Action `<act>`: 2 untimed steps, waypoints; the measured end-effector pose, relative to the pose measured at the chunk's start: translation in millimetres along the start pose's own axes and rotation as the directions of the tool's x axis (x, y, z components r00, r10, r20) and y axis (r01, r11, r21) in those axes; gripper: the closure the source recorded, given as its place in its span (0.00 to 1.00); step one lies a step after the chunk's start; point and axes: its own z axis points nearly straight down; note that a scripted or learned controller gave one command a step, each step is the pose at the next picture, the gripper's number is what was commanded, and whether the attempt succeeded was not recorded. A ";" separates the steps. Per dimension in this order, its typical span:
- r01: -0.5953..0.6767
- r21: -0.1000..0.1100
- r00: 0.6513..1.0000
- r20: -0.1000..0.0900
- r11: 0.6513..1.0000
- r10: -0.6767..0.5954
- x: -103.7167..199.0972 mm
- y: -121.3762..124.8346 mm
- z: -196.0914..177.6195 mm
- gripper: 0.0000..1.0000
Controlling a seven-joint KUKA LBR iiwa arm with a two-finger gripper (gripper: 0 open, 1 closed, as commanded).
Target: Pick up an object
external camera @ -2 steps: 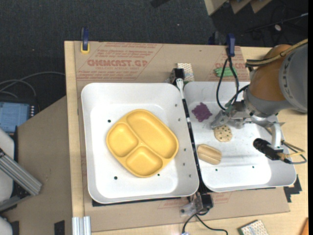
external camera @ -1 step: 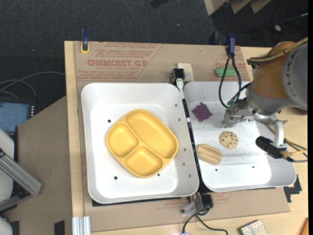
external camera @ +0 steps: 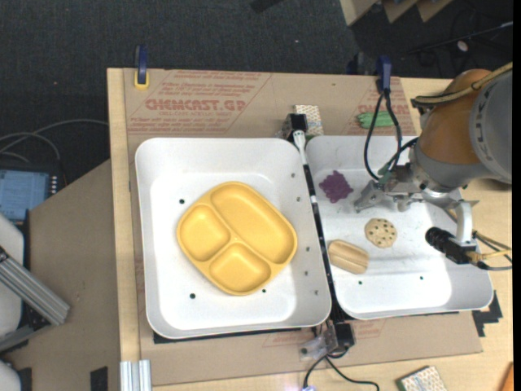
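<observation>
We see our end effector hovering just above the cookie in the right bin, its grip state unclear. The cookie looks light, stiff and brittle; we would pinch its rim gently.

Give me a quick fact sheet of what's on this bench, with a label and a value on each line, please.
left bin: holds a yellow divided plate with three compartments
right bin: holds a purple item, a cookie and a tan bread-like piece
arm: reaches in from the right, over the right bin
gripper: low over the right bin, above the cookie and beside the purple item
held object: none visible between the fingers
</observation>
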 end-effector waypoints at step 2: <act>0.000 0.005 1.000 -0.003 1.000 0.000 45.2 9.5 8.7 0.00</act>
